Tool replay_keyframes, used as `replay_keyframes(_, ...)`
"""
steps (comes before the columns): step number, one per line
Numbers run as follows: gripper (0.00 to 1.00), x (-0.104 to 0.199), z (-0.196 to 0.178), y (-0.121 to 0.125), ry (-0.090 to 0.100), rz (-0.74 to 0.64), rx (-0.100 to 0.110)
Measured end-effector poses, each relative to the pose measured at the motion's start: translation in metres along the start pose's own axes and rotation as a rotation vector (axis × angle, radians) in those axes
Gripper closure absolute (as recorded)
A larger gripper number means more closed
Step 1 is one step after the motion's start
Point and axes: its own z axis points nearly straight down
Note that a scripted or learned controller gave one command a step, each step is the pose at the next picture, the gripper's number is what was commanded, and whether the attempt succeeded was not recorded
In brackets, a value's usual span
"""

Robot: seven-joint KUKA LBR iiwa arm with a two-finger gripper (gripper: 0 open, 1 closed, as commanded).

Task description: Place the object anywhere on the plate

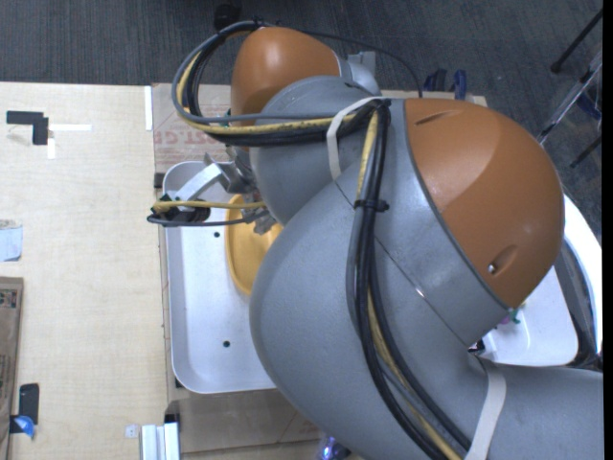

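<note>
A yellow plate [245, 253] lies in the left white bin [196, 324], and the arm covers most of it, leaving a curved slice at its left side. My gripper [244, 199] hangs over the plate's upper left edge, near the bin's far left corner. Its metal body and a black cable bracket [178, 214] stick out to the left from under the grey wrist. The arm's bulk hides what lies beneath the gripper.
The grey and orange arm [402, 257] spans the middle and right of the view. A corner of the right white bin [548, 332] peeks out behind it. A light wooden bench top [77, 257] stretches to the left of the bins.
</note>
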Motion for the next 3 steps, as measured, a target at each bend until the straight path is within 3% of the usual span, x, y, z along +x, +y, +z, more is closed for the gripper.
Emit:
replay_keyframes(1,1.0,-0.07,-0.065,-0.041,0.002,0.137,0.0)
replay_keyframes(2,1.0,-0.097,-0.023,-0.055,0.002,0.332,0.0)
replay_keyframes(3,1.0,-0.096,-0.064,-0.057,0.001,0.123,-0.001)
